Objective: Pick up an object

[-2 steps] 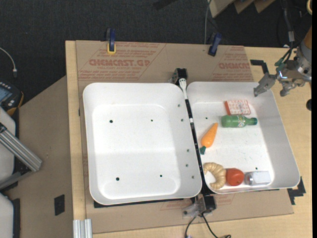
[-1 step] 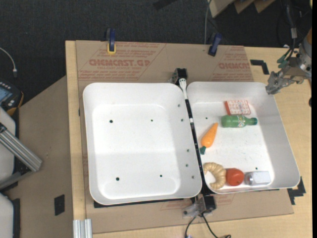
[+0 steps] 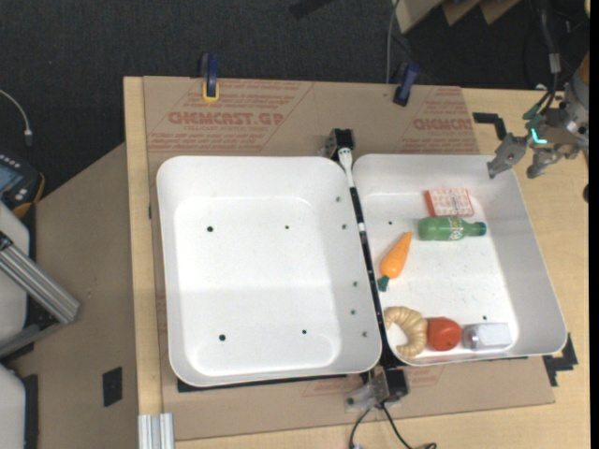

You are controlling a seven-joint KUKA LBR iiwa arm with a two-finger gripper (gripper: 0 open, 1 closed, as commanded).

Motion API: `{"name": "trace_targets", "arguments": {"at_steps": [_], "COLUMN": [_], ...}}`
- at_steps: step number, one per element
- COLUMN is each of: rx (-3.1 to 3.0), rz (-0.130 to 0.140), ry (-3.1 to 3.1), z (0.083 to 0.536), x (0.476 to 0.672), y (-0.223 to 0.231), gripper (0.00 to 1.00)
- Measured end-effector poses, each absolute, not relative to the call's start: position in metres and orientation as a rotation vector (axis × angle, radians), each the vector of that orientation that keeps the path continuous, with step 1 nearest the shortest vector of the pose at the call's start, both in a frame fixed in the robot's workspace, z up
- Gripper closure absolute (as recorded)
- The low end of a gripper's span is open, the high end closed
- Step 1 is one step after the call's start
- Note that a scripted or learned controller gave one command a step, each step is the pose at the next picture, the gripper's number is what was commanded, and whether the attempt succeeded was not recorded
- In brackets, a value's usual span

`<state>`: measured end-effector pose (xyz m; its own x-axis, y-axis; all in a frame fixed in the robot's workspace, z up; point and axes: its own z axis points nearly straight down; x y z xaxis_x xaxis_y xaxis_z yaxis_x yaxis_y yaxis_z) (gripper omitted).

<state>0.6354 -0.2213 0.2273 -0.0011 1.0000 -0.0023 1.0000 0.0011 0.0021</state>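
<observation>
Simply an orange, tapered carrot [image 3: 396, 254]

Dark grey carpeted floor [image 3: 140, 17] seen across top of frame and down upper left. Light wooden bench [image 3: 84, 241] topped by brown cardboard sheet [image 3: 281, 110] printed with red lettering. Sheet held at far edge by two clamps, blue-and-yellow [image 3: 210, 78] and blue [image 3: 405, 82]. Aluminium rail [image 3: 33, 274] seen at left edge. Even overhead light, soft shadows.
</observation>
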Motion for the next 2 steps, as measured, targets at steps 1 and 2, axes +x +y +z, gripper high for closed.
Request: {"name": "trace_targets", "arguments": {"at_steps": [1, 2], "rx": [2.214, 2.214], "rz": [0.002, 0.005], "ry": [2.218, 2.218], "z": [0.238, 0.285], "x": [0.636, 0.655], "y": [-0.221, -0.224], "gripper": [1.0, 1.0]}}
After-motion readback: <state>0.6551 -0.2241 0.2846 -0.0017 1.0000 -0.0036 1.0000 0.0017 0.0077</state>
